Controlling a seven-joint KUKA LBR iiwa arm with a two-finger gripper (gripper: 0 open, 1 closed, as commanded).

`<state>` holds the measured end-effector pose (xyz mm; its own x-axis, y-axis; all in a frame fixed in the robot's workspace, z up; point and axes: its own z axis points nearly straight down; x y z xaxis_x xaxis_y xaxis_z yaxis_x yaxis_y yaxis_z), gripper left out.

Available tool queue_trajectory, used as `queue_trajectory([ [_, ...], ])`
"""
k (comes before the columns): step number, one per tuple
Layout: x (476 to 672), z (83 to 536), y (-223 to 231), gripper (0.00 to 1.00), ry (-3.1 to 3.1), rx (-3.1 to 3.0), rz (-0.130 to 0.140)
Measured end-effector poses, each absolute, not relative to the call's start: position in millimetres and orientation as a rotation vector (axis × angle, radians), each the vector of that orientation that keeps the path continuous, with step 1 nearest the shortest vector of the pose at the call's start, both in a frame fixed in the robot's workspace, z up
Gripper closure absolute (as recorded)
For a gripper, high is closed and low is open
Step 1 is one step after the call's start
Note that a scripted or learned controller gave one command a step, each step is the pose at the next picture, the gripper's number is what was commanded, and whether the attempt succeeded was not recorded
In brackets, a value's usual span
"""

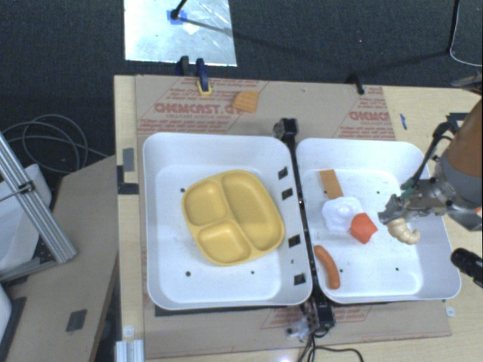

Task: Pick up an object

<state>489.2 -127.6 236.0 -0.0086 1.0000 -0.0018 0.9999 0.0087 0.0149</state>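
The gripper (394, 216) hangs low over the right bin (434, 277), coming in from the right, its fingers (386, 217) pointing toward the middle of the bin. How far apart they stand I cannot tell; the tips blur into the white floor and nothing shows between them, so I judge that no object is held.

Just beside the tips, toward the bin's right wall, lies a small cream-coloured knobbly piece (406, 234), touching or nearly touching the gripper body. On the other side, near the tips, sits an orange-red block (363, 228), which leans against a white lumpy object (339, 214). Further off are a tan rectangular piece (329, 183) toward the back and an orange sausage-shaped toy (327, 266) near the front, well apart from the fingers.

The risks, as I judge them:
1. The fingers sit between 2 candidates, so a close could catch neither and shut on air.
2. A descent onto the cream piece could nudge it against the wall, where there is little room to straddle it.
3. Reaching for the orange-red block may push it into the white object and pinch both, a loose hold likely to drop.

The left bin (162, 277) holds a yellow 3-compartment plate (230, 216), well apart from all this.
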Motion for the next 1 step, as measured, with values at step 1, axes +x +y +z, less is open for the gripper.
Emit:
queue_trajectory([
  [1,488.5,214.0,-47.5,1.00,2.232,2.210,0.004],
])
